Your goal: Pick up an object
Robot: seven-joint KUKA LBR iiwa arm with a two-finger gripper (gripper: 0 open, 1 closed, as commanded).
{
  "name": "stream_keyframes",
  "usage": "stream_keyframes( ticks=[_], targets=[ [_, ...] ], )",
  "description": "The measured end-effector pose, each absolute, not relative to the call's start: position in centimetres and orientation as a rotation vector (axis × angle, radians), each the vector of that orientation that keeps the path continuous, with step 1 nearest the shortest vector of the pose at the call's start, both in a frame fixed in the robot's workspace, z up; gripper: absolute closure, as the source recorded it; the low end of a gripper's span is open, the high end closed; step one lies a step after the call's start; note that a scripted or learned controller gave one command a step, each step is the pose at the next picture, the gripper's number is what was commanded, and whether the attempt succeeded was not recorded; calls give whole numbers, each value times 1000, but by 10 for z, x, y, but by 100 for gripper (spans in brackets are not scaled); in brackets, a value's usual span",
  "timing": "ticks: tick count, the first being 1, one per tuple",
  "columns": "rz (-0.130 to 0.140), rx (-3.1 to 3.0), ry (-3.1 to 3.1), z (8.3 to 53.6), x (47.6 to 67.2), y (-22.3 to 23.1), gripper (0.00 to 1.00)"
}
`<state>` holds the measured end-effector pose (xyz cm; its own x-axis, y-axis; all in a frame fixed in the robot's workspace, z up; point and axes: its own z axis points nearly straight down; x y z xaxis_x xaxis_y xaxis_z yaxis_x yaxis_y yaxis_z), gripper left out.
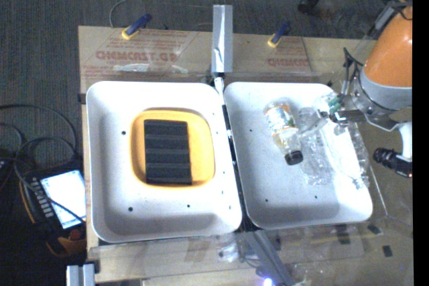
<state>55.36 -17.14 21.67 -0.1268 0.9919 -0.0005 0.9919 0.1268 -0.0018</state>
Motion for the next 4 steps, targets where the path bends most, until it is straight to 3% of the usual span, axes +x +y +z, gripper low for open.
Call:
stream_keyframes(
  ticks=[1,2,3,4],
  targets=[
    [-15,-1931,-2500,109,582,-191,0],
    [-10,-1969,-2451,105,547,-219,0],
    [3,-1862,-2554,96,598,-165,0],
    [1,-2058,-2374,98,609,-173,0]
  ],
)
